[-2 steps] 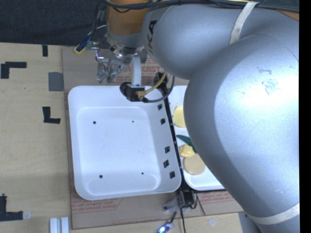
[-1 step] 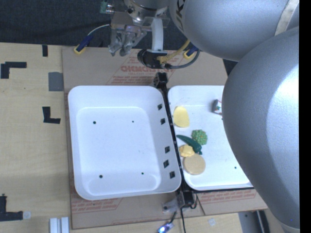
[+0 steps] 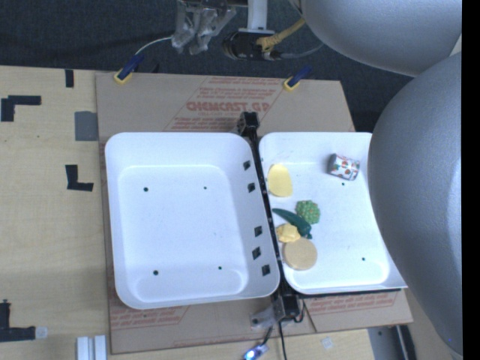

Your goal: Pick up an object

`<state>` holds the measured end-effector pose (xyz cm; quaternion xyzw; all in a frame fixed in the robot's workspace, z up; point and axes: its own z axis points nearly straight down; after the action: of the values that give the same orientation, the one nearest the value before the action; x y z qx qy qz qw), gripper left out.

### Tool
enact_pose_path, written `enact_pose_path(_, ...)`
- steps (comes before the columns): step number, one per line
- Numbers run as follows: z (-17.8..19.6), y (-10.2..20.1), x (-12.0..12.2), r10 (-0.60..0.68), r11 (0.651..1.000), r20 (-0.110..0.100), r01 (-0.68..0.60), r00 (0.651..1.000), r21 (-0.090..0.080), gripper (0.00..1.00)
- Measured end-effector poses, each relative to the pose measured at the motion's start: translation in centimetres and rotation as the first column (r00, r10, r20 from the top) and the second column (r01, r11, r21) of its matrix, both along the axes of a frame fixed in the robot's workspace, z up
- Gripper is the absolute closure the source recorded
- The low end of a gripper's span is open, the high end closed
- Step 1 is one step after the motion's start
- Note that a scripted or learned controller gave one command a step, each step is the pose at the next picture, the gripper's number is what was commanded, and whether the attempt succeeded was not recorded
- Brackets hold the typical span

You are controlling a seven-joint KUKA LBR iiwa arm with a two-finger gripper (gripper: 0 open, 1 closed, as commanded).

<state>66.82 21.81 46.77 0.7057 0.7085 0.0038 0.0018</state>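
The right bin [image 3: 352, 280] holds several small items. A pale yellow oval piece [image 3: 279, 180] lies by its left wall. Below it are a green broccoli floret [image 3: 308, 211], a dark green pod [image 3: 289, 218], a small yellow piece [image 3: 288, 234] and a tan round disc [image 3: 301, 255], all close together. A small white and red can [image 3: 343, 167] lies on its side near the far right corner. My gripper [image 3: 196, 34] hangs high at the top of the view, beyond the far edge of the bench, well away from both bins, with nothing seen in it.
The left bin [image 3: 120, 156] stands next to the right one on a brown cardboard sheet [image 3: 225, 103]. The grey arm body [image 3: 427, 163] covers the view's right side and overhangs the right bin's edge. Cables and blue clips lie at the cardboard's far edge.
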Motion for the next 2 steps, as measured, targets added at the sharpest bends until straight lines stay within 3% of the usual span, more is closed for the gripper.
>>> enact_pose_path(1,7.3,0.1,-5.9,0.001,1.0,-0.003,-0.001,1.0,0.0,1.0)
enact_pose_path(2,6.9,0.6,-17.4,0.004,1.0,-0.011,-0.004,1.0,-0.001,1.0)
